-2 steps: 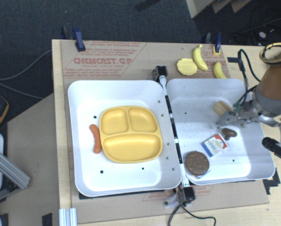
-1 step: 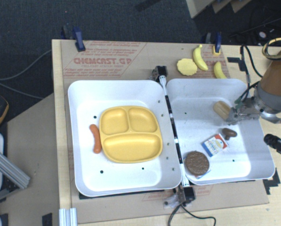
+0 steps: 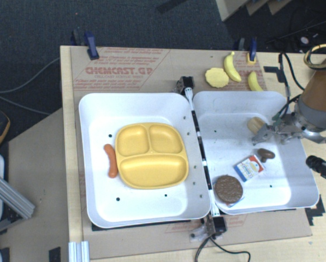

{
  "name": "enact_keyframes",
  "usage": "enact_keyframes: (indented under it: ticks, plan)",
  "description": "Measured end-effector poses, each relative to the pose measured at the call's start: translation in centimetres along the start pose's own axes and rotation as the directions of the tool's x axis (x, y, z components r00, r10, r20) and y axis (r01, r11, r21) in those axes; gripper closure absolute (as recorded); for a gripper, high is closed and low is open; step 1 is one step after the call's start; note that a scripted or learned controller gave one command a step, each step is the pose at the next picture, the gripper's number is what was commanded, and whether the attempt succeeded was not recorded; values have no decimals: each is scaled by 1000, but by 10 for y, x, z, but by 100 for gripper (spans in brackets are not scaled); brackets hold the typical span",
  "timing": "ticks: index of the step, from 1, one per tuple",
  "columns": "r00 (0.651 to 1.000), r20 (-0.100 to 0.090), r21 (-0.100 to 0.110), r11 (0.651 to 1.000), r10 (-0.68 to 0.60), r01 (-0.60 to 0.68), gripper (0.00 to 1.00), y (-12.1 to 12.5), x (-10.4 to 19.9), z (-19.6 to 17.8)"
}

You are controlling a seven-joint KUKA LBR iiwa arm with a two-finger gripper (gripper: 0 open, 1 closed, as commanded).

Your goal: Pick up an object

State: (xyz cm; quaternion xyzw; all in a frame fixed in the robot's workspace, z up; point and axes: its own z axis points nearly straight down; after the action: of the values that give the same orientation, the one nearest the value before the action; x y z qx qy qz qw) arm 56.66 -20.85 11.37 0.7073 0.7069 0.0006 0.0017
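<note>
A bench seen from above at a slant, bearing two shallow white bins side by side on a tan board. The left bin [image 3: 92, 146] holds a yellow divided plate [image 3: 150, 155] with three compartments, lying flat near the bin's middle. Just beside the plate's left edge lies a small orange sausage [image 3: 111, 161], set lengthwise, close to the plate and possibly touching it.

The right bin [image 3: 217, 105] holds several small objects. Near its front left corner a round brown patty [image 3: 228, 189] rests against the bin's edge. To the right of it, and a little farther back, lies a small blue and white packet [image 3: 248, 168] with a red mark, tilted. Just beyond the packet's upper right corner sits a small dark brown lump [image 3: 267, 155]. Farther back lies a tan, cork-like piece [image 3: 255, 125].

The gripper [image 3: 269, 134] reaches in from the right, low over the right bin, on a grey arm with an orange band. Its tip is between the tan piece and the dark lump: the tan piece lies just behind and to its left, the lump just in front. Whether its fingers are spread or pressed together cannot be told; nothing is seen held.

On the board behind the right bin lie a yellow lumpy piece [image 3: 217, 77] and two small bananas [image 3: 232, 67], [image 3: 254, 81].
</note>
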Motion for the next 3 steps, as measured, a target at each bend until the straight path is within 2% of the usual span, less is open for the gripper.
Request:
enact_keyframes:
  ticks: [1, 2, 3]
  plan:
    - [1000, -1, -1, 1000, -4, 4, 0, 62, -1, 30]
    - [1000, 0, -1, 1000, -3, 3, 100, 60, -2, 18]
    - [1000, -2, -6, 1000, -7, 7, 100, 53, 58, -62]
